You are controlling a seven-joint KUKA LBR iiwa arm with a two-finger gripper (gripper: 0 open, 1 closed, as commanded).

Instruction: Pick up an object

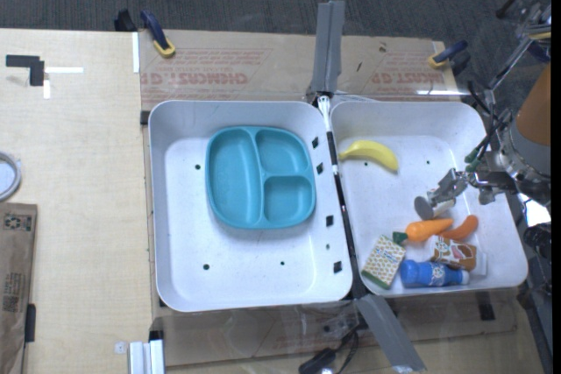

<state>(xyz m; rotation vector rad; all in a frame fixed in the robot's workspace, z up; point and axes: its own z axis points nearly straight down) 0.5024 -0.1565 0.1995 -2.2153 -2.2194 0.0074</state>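
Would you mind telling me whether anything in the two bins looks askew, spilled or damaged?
Nothing stands out. The blue plate lies flat in the left bin; the banana, carrot, blue bottle and small packets lie loosely clustered in the right bin, none spilled or broken.

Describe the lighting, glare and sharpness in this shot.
Camera view: even overhead light, with soft short shadows under the banana and beside the blue plate. Mild glare whitens the left bin floor and the clear tape over the cardboard. The items are fairly sharp; the pincer looks slightly soft, and its small parts are hard to resolve.
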